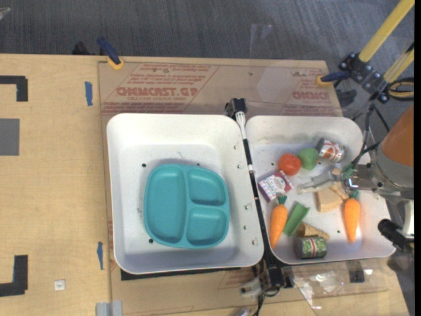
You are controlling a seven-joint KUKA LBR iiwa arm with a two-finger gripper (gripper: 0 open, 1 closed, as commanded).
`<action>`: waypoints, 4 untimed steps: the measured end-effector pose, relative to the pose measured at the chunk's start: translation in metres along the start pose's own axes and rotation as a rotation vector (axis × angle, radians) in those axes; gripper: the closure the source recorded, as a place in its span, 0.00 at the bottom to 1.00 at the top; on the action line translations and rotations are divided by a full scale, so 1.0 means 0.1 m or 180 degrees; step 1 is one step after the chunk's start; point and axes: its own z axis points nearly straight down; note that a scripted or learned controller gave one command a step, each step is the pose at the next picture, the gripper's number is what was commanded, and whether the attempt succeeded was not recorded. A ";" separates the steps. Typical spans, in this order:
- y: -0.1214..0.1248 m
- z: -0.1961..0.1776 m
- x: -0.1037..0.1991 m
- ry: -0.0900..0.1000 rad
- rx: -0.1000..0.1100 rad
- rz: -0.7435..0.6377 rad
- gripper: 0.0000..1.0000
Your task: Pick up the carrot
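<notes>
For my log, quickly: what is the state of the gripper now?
Gripper: cannot be told; it sits above the right carrot.

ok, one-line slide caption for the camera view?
Two orange carrots among toy food in the right white bin; teal divided plate in the left.

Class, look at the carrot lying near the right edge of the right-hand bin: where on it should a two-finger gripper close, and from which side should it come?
Grip the right carrot across its thick orange middle, coming straight down from above. It lies flat and nearly upright in the view, so the fingers should close left to right across its narrow width. The bin wall beside it leaves little room.
</notes>
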 end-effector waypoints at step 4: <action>-0.05 -0.34 0.87 -0.0040 0.0131 -0.1250 1.00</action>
